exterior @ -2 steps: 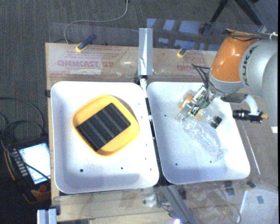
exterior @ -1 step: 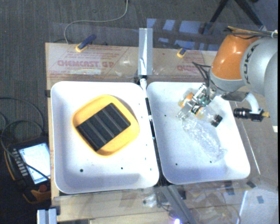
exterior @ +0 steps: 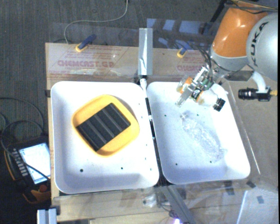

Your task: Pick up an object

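A yellow, rounded-square object with a black ribbed top (exterior: pixel 106 123) lies flat in the middle of the left bin (exterior: pixel 65 171). In the right bin (exterior: pixel 238 167) a clear, crumpled plastic item (exterior: pixel 203 136) lies near the centre and is hard to make out against the white floor. My gripper (exterior: pixel 186 95) hangs over the back part of the right bin, pointing down and to the left. It is above and behind the clear item, with a gap between them. I see nothing held in it.
A metal divider post (exterior: pixel 144 55) stands at the back between the two bins. Two clamps (exterior: pixel 85 42) (exterior: pixel 181 52) sit on the board behind the bins. A black cable plug (exterior: pixel 218 104) hangs beside my wrist. A tablet (exterior: pixel 30 160) lies left of the bench.
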You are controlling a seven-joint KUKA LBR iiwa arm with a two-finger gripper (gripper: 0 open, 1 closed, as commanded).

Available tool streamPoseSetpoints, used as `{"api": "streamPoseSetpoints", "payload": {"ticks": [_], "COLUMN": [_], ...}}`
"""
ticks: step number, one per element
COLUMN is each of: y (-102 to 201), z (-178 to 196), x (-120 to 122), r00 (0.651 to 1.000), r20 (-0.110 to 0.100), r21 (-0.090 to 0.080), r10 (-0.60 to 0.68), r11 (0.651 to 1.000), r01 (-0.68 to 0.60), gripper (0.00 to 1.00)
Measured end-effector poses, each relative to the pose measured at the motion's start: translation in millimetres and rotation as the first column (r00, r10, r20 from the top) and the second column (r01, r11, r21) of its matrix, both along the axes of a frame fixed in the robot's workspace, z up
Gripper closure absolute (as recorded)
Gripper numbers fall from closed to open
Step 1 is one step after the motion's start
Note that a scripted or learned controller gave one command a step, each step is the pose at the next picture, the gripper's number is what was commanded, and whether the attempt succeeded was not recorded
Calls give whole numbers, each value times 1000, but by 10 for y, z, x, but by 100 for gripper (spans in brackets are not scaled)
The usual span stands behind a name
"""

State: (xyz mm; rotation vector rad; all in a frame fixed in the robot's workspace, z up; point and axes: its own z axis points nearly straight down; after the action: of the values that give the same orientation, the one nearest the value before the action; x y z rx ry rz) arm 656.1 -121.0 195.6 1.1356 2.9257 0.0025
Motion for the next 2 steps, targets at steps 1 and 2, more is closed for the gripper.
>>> {"api": "streamPoseSetpoints", "payload": {"ticks": [1,2], "y": [0,-37], "z": [-5,15], "x": [-2,-129], "r00": [1000,993], "r20": [-1,-3], "r21": [0,-2], "r10": [0,120], "r11": [1000,993], "r01": [0,-120], "gripper": [0,0]}}
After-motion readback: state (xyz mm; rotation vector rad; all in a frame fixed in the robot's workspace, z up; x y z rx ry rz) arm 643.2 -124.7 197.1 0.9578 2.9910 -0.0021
